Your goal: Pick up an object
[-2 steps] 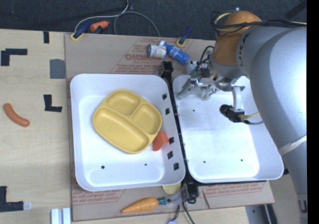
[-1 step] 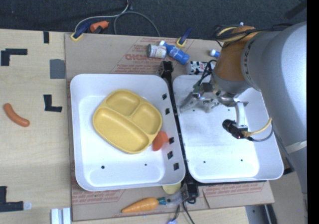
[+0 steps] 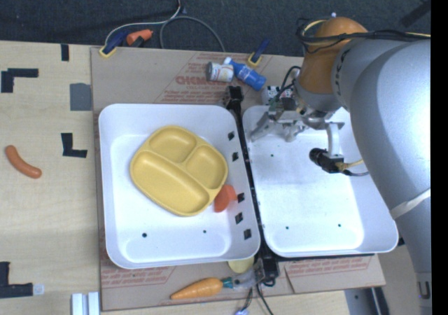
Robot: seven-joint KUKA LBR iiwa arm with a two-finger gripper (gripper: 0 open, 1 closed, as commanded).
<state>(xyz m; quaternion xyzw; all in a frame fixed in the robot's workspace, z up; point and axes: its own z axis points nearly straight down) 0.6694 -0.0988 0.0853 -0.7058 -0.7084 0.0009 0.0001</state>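
Note:
A yellow divided plate (image 3: pixel 178 169) lies in the left white bin (image 3: pixel 119 236). A small orange-red piece (image 3: pixel 224 199) rests against the plate's right edge, close to the divider between the bins. My gripper (image 3: pixel 278 123) hangs low over the far left corner of the right white bin (image 3: pixel 315 229), just right of the divider. It is well apart from the plate and the orange-red piece. I see nothing held in it. The grey arm with its orange band (image 3: pixel 329 54) fills the right side and hides the right bin's far right corner.
Outside the bins lie a toy carrot (image 3: pixel 198 288) at the front, an orange sausage (image 3: pixel 23 162) at far left, and a white and blue bottle (image 3: pixel 236 72) behind the bins. A black cable (image 3: pixel 329 159) hangs from the wrist over the right bin.

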